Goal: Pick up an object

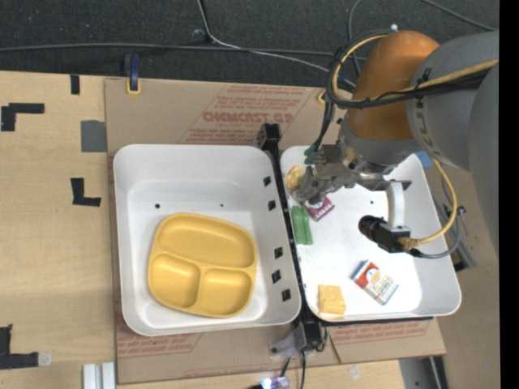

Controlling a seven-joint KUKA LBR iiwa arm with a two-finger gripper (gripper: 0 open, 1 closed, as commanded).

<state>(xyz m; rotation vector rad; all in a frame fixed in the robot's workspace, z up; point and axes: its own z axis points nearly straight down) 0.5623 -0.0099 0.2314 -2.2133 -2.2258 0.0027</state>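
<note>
From above, the gripper hangs low over the right bin, close to the divider between the two bins. Whether anything sits between its tips cannot be told. Just beside the divider lies a green piece, with a purple packet touching the gripper's underside and a yellow lump near the bin's far corner. Farther from the divider, toward the near rim, rest a yellow block and a small printed box, with bare white floor around them. Across the divider, the left bin holds a yellow divided plate.
</note>
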